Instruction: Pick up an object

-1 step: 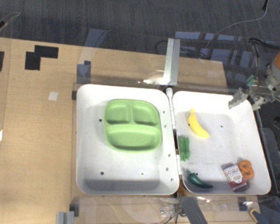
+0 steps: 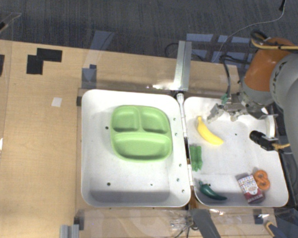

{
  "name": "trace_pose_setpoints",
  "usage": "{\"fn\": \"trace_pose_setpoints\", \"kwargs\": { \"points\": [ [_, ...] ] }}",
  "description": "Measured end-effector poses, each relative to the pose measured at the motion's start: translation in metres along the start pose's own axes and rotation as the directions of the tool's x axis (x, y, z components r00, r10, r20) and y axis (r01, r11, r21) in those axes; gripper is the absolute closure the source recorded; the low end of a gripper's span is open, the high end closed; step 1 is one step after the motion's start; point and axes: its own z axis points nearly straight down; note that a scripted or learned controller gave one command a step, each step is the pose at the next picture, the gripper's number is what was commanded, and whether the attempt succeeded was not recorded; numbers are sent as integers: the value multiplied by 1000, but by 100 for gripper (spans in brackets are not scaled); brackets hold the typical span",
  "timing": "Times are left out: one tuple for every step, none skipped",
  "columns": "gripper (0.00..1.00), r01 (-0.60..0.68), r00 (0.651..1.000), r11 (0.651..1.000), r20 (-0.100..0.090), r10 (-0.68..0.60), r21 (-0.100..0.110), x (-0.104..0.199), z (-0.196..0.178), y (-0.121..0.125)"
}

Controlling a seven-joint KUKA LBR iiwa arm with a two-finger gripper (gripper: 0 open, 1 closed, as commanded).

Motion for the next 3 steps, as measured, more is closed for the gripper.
{"fn": "trace_pose_setpoints", "kwargs": {
  "points": [
    [0,64,998,998,0,-64,-2,48,-2,-37],
    [0,-10,1000,1000,-1,10,-6,46,12,-45],
    [100,-8,1000,1000,-2,8,-16,47,-1,-41]
  ]
}}
